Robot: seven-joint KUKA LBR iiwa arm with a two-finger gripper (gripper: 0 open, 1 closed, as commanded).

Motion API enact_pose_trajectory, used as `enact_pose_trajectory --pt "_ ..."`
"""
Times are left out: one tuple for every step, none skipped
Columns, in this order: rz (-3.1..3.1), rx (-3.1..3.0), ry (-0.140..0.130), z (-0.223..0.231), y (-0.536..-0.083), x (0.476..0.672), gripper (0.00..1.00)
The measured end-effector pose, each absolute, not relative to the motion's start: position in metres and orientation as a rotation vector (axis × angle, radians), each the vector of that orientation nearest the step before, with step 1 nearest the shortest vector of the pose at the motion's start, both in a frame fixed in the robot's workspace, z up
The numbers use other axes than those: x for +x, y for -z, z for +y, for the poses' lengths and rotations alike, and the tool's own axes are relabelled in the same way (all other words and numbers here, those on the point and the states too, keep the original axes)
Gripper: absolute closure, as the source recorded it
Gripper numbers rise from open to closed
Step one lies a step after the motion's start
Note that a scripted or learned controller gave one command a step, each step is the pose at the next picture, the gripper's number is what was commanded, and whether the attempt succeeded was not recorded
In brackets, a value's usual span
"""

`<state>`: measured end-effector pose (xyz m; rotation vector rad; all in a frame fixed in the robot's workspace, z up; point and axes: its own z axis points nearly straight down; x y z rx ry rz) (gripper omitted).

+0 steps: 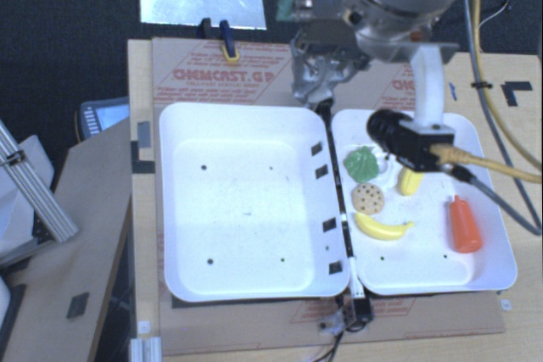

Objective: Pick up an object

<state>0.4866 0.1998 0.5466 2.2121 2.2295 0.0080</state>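
Left bin [246, 208]: white, shallow, nothing there to go for.

Gripper [321, 97]: hung over the back rim, about where the two bins meet. Nothing seen in its grasp. Could not tell whether it was spread or pressed together, because the metal there was blurred and shadowed.

Right bin [424, 267]: held all the candidates, bunched in its left half and middle.
- Green leafy toy [362, 163]: nearest the gripper, just beside the dividing wall.
- Round cookie [367, 198]: just in front of the green toy, flat, also close to the wall.
- Banana [382, 226]: in front of the cookie, lying on its side with its curve opening away from the camera. It was close to the cookie, and contact could not be told.
- Small yellow piece [409, 181]: partly hidden under the arm's fittings, kind unclear.
- Orange bottle [463, 225]: lying down, well apart from the rest, with bare floor on every side.

Judgement: the step in hand looked like the approach, with no grasp begun. The green toy would be the short reach, but the wall crowds one side of it. The cookie's flatness leaves little to pinch. The bottle looked the cleanest target. Best bet: move right over it, open wide, close across its narrow width near the middle, descend straight, and lift slowly. A rounded body could roll or squirt out if caught off-centre.
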Motion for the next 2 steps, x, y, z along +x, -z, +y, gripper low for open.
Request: enact_pose_trajectory --pt "2.231 2.211 -0.007 0.2 -0.546 0.487 0.0" --pt "2.234 2.207 -0.011 0.2 -0.557 0.487 1.0"
